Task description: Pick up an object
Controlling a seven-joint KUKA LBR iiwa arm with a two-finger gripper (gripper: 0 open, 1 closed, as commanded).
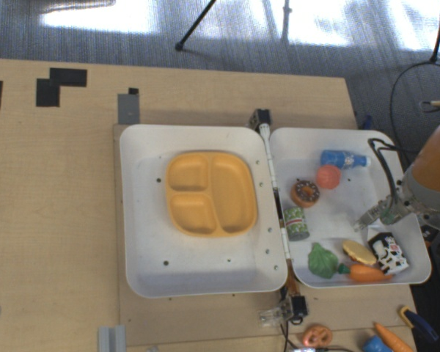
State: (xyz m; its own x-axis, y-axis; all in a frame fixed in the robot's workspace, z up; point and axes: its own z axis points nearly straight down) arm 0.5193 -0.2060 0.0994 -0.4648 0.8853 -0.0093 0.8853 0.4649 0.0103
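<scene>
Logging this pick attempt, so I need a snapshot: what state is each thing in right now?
Gripper: low over the right bin, holding nothing visible.
Blue bottle: lying on its side.
Green can: lying on its side.
Yellow divided plate: flat in the left bin.
</scene>
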